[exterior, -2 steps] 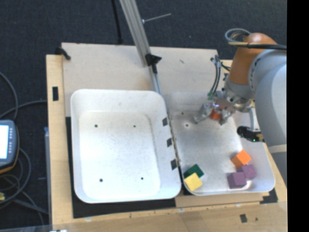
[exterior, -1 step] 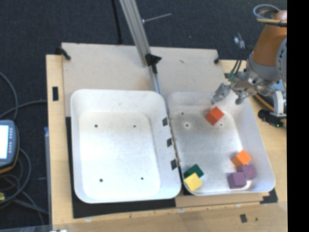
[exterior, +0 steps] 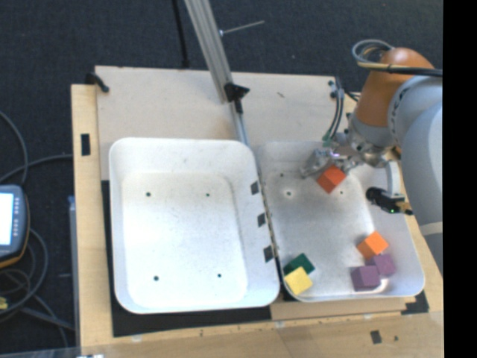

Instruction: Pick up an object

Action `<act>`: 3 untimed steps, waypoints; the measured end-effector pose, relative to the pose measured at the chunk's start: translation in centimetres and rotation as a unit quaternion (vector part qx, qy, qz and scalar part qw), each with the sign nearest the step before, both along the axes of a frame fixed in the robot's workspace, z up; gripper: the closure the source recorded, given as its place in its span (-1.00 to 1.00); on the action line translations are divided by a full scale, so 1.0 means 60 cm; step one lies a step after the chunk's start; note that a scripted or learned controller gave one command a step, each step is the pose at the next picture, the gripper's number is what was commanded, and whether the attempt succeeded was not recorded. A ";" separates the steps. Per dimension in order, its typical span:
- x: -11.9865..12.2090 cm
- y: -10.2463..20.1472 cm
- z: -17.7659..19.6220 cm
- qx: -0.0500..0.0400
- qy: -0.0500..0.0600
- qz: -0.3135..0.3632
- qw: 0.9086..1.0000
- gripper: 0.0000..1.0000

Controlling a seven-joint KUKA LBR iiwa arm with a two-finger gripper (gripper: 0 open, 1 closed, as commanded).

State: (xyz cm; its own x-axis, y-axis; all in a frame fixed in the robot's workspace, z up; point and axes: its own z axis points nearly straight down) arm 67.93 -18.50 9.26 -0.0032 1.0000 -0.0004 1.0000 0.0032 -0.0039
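Item 1, bench (exterior: 164, 88): tan board carrying two shallow white bins side by side.

Item 2, arm (exterior: 417, 125): grey, orange band above the wrist, reaching in from your right over the far end of the right bin.

Item 3, left bin (exterior: 119, 200): white, with small dark dots on its floor; no blocks to log.

Item 4, right bin (exterior: 298, 207): holds all the blocks. Near end: a purple block (exterior: 366, 277) touching a second purple block (exterior: 384, 264), an orange block (exterior: 373, 244) just behind them, and a yellow block (exterior: 298, 280) against a green block (exterior: 300, 263) at the near left corner.

Item 5, gripper (exterior: 332, 168): narrow setting, its fingers closed around the red-orange cube (exterior: 332, 178), which sits at the fingertips over the far part of the right bin.

Step in hand, by your reading: the grasp looks made and the lift is under way or about to start; whether the cube has left the floor cannot be told. Next, you need a straight rise with the grip kept firm, then a check that the cube comes up with it.
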 end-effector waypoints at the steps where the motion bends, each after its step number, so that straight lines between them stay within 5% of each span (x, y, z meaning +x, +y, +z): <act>1: -0.052 0.070 0.009 0.000 -0.002 0.001 1.000 -1.00; 2: -0.050 0.066 0.027 -0.001 -0.005 0.000 1.000 1.00; 3: -0.054 0.220 0.183 0.001 -0.006 0.003 1.000 1.00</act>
State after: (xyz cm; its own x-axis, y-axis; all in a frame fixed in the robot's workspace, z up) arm 64.69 -5.33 20.25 -0.0101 0.9999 0.0021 0.9999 0.0101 0.0089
